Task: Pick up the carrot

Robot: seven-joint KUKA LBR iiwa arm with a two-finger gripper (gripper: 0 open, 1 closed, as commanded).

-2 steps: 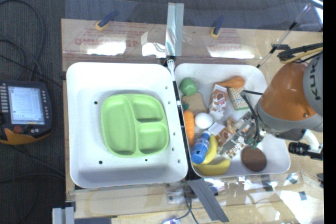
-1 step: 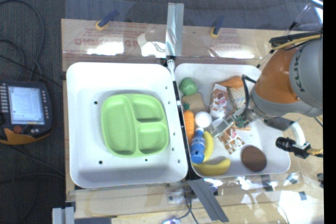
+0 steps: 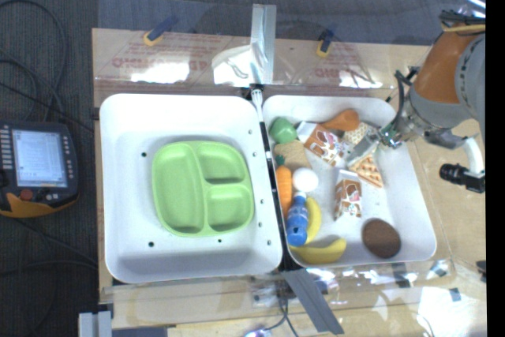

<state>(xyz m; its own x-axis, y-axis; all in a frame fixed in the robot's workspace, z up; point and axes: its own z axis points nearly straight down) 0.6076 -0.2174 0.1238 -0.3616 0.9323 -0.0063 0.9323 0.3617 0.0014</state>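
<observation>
Against right bin [image 3: 422, 205] left wall: carrot [image 3: 283, 184], bottle [image 3: 297, 221] touching below; pincer [image 3: 388, 135] near far-right rim, opening indiscernible.

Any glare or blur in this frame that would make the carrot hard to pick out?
Camera view: strong glare on the clear sheeting behind the bins; picture slightly soft overall; carrot evenly lit and distinct at the right bin's left wall; tool small, detail blurred.

Glossy white plastic bins [image 3: 126, 249], matt green plastic tray [image 3: 203, 187]
</observation>
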